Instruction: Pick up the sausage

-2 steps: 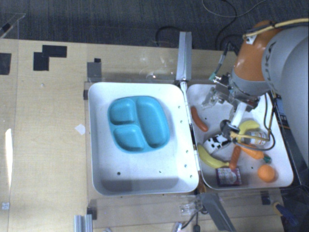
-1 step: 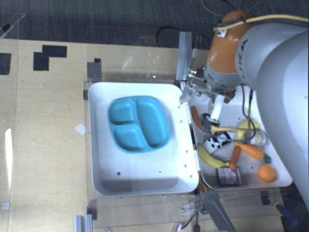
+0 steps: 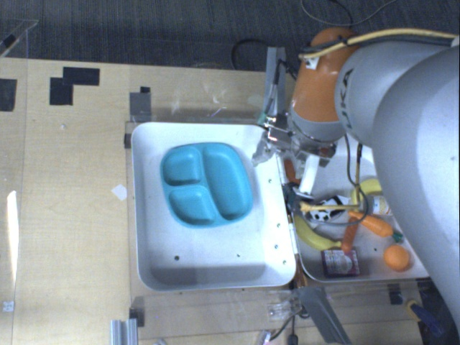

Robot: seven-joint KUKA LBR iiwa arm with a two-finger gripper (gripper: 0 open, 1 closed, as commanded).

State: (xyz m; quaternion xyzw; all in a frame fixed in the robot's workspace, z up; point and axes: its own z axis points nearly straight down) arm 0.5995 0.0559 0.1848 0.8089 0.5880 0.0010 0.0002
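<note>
A short reddish-brown piece that looks like the sausage (image 3: 289,169) lies at the left edge of the right bin (image 3: 310,268), mostly covered by the gripper. The gripper (image 3: 286,157) hangs below the orange wrist band, low over the strip between the two bins and right above that piece. The view does not show anything held in it.
The left bin (image 3: 154,264) holds a blue divided plate (image 3: 207,182). In the right bin lie a banana (image 3: 313,234), a carrot (image 3: 376,226), a thin red-orange stick (image 3: 350,236), an orange (image 3: 396,257), a dark packet (image 3: 340,263) and a black-and-white item (image 3: 329,211). The arm covers the right side.
</note>
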